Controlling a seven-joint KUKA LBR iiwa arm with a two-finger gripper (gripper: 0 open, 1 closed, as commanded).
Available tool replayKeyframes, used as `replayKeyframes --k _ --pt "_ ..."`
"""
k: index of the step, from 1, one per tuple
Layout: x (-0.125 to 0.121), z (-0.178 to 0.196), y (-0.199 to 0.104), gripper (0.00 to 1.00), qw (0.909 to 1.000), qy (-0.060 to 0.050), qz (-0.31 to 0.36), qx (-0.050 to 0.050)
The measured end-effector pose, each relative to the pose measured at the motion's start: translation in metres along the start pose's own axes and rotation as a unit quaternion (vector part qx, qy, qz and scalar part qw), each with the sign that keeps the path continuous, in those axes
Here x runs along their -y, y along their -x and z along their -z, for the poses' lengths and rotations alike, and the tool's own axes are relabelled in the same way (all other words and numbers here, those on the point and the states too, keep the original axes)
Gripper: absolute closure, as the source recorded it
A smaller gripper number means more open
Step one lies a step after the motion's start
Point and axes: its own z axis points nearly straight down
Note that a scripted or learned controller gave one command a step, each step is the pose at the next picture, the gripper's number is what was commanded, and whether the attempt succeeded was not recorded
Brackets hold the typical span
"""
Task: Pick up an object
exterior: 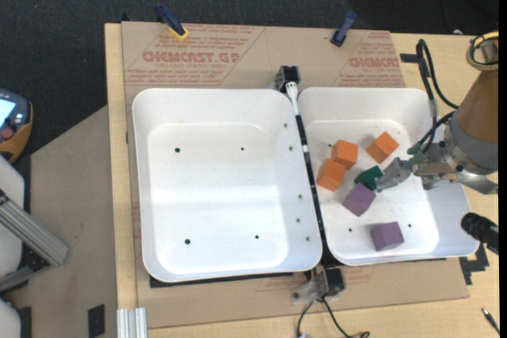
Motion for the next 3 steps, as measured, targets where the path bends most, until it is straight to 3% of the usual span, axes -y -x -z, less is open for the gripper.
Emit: replayKeyframes --k 1,2,3 --pt "-0.014 -0.099 -0.026 0.0 1.0 -0.005 0.001 -0.002" --pt "-0.07 -0.117 -0.024 0.0 1.0 0.004 0.001 0.002" --pt "-0.069 -0.105 -0.024 1.0 1.0 0.005 -0.001 0.003"
